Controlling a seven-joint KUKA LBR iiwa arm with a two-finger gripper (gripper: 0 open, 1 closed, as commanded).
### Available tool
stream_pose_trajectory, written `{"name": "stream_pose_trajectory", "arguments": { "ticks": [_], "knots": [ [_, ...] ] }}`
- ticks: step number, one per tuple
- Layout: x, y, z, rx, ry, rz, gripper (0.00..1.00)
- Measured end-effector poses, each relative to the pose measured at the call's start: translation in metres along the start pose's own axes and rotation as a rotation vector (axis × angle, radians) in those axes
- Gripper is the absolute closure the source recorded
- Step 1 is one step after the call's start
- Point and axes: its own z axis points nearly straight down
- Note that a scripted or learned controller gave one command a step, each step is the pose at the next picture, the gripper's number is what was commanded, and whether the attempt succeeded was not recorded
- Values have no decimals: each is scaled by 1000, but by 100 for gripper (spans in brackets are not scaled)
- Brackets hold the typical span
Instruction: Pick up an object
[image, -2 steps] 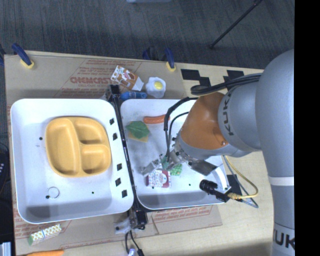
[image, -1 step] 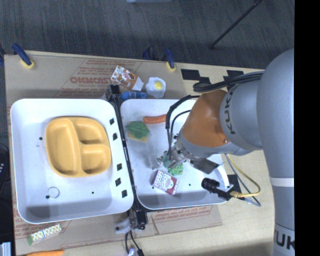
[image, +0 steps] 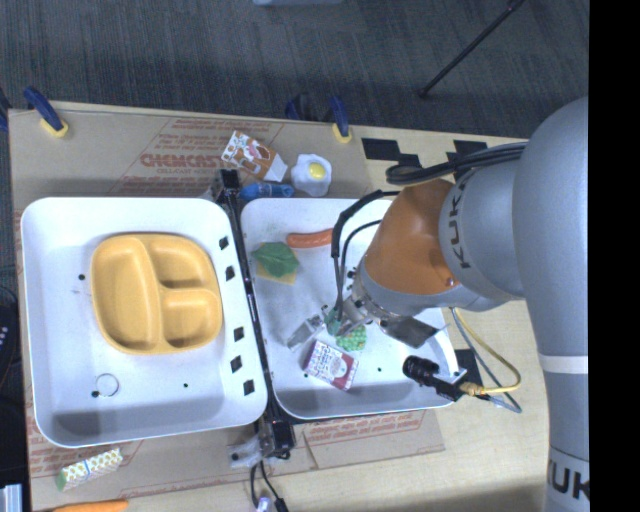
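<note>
Small green object (image: 350, 338) beneath claw (image: 343, 322), right bin (image: 300, 405), claw's grip unclear

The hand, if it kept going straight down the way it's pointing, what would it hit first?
Most likely the small green object on the right white bin's floor, directly beneath the hand; depth is hard to judge from above.

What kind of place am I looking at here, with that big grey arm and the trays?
Most likely a robotics lab test bench, not a kitchen. A grey arm reaches over two white bins set on clamped cardboard, and the "food", such as the hot dog, looks like toy props.
</note>
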Motion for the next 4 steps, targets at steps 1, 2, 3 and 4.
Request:
{"name": "stream_pose_trajectory", "arguments": {
  "ticks": [1,2,3,4],
  "knots": [
    [22,-22,10,0,0,131,0],
    [15,-29,10,1,2,-45,0],
    [12,2,10,-3,-3,-169,0],
    [21,-15,10,0,-1,-424,0]
  ]
}}
